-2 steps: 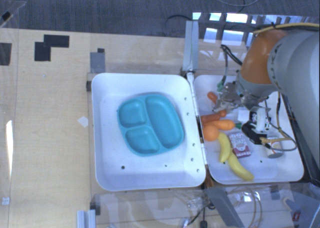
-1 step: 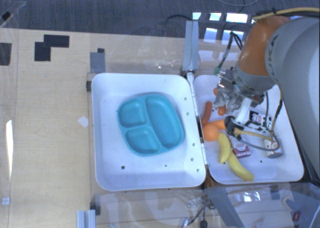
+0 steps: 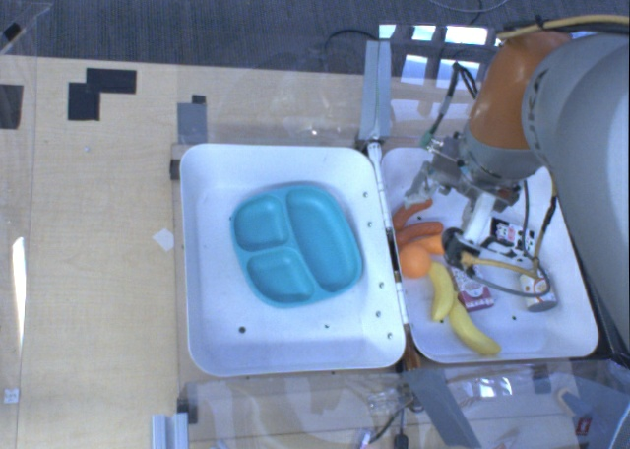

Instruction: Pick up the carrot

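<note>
Right bin's left edge: orange tapered carrot (image 3: pixel 420 231), just above round orange fruit (image 3: pixel 414 260) | hand (image 3: pixel 461 245) just right of carrot, grip state unclear | left bin (image 3: pixel 212 339): blue sectioned plate (image 3: pixel 295 243)

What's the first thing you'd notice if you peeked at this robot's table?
Probably the bright blue divided plate sitting in the left white bin. Next, the big grey arm with its orange band reaching over the right bin, where a carrot, an orange and a yellow banana lie huddled near the left wall.
</note>
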You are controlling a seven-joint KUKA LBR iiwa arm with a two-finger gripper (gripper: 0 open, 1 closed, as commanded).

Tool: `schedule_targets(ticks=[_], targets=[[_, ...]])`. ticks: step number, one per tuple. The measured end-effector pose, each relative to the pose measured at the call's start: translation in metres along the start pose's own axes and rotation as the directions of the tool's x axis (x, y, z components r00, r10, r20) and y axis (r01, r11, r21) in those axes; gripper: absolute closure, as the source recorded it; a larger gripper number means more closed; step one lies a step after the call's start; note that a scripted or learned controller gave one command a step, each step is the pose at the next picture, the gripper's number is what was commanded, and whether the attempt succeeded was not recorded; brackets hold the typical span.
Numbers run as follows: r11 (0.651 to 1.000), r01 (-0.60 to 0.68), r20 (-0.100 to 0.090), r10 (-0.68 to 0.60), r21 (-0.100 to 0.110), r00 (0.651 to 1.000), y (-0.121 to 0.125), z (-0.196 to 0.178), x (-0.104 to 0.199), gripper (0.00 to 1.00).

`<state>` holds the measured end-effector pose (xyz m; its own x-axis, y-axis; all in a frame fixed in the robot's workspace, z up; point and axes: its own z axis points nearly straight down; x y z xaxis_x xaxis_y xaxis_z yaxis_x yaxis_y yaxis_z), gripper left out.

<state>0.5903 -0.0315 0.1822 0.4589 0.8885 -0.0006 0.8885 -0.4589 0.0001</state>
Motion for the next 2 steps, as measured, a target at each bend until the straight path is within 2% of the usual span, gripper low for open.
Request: schedule_targets(ticks=[1,2], targets=[[1.0,0.02,-0.005,-0.02,-0.008,1.0,0.0,0.0725,-0.068,0.0],[1.0,0.02,-0.005,-0.02,-0.007,1.0,-0.0002,0.0728,-0.0679,0.0]])
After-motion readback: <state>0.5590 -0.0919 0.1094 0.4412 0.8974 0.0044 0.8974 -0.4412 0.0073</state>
